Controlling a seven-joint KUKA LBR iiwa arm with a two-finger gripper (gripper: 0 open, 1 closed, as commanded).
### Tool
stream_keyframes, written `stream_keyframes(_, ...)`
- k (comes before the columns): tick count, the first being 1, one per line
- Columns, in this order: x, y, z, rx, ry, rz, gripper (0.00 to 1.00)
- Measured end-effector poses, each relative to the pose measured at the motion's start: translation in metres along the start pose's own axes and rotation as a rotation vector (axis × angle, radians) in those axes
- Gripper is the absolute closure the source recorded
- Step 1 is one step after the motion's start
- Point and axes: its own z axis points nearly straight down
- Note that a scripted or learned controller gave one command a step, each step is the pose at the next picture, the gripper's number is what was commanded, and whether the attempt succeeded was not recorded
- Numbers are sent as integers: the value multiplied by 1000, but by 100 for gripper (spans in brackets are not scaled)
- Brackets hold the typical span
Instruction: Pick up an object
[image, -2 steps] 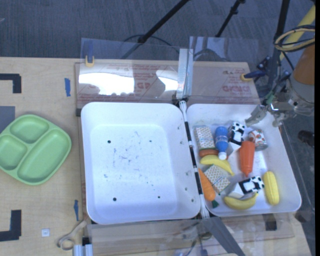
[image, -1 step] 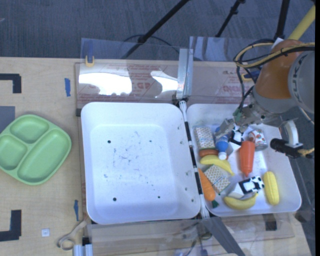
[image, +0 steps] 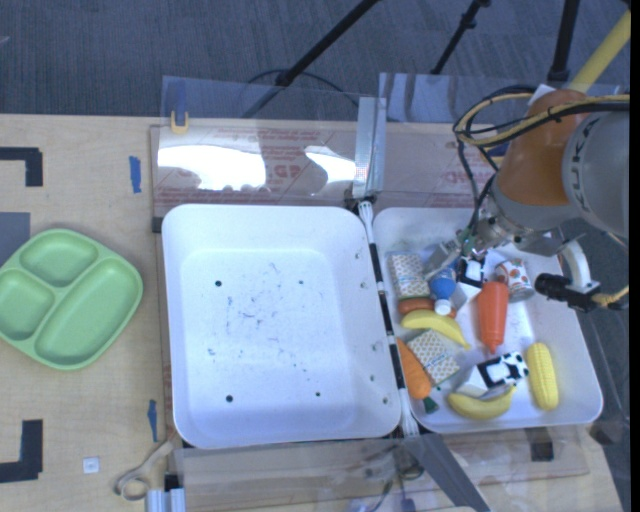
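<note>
- The grey arm (image: 590, 170), with its orange band (image: 545, 150), reaches in from the right over the far part of the right bin (image: 575, 400).
- The pincer (image: 478, 243) hangs low at the far end of the toy pile; its tips are lost among the clutter, so I cannot tell whether it grips anything.
- The right bin holds the objects to pick: an orange carrot (image: 491, 312) lies lengthwise near the middle, with a banana (image: 434, 324) to its left.
- A blue-and-white bottle (image: 443, 287) sits just beside the pincer, on its near left.
- A corn cob (image: 542, 374) lies near the right wall, and a second banana (image: 480, 404) curves along the near wall.
- A black-and-white toy (image: 502, 370) sits between the corn cob and a patterned packet (image: 432, 350).
- The left bin (image: 200, 240) shows faint scribble marks on its floor.
- A green divided plate (image: 65, 297) rests on the worktop (image: 80, 190), well apart to the left of both bins.
</note>
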Motion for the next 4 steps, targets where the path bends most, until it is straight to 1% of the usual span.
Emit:
stream_keyframes(1, -1, 5, -13, -16, -6, 0, 100)
stream_keyframes(2, 32, 52, -101, 28, 25, -1, 100)
stream_keyframes(3, -30, -15, -83, 26, 31, -324, 100)
stream_keyframes(4, -30, -14, -84, 25, 31, -325, 0)
